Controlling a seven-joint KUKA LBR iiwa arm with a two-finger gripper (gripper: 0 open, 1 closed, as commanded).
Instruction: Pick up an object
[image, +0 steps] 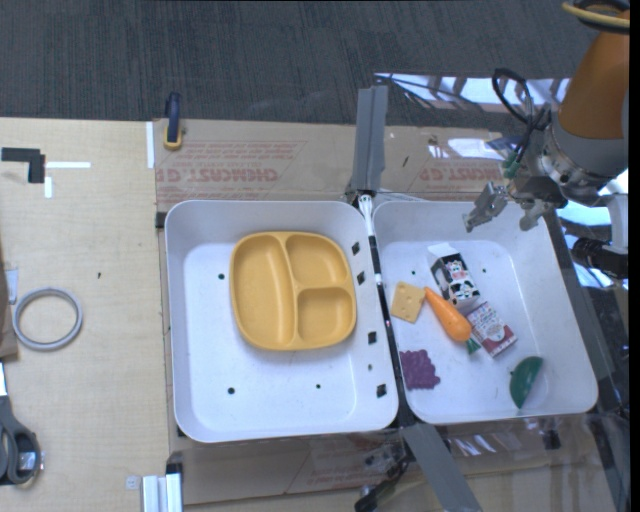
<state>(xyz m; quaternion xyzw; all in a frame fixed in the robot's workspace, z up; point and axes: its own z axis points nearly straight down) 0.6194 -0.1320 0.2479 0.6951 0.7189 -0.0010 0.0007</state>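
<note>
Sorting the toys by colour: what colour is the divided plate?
Yellow divided plate, clear in the camera view.

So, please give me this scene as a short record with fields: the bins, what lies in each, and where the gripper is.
left bin: holds a yellow divided plate
right bin: holds six small things
items in right bin: cheese slice, carrot, milk carton, red packet, purple grapes, green item
contact: carrot lies against the red packet and close beside the cheese slice
gripper: over the back edge of the right bin, above the items, holding nothing
task state: no object picked up yet
</note>
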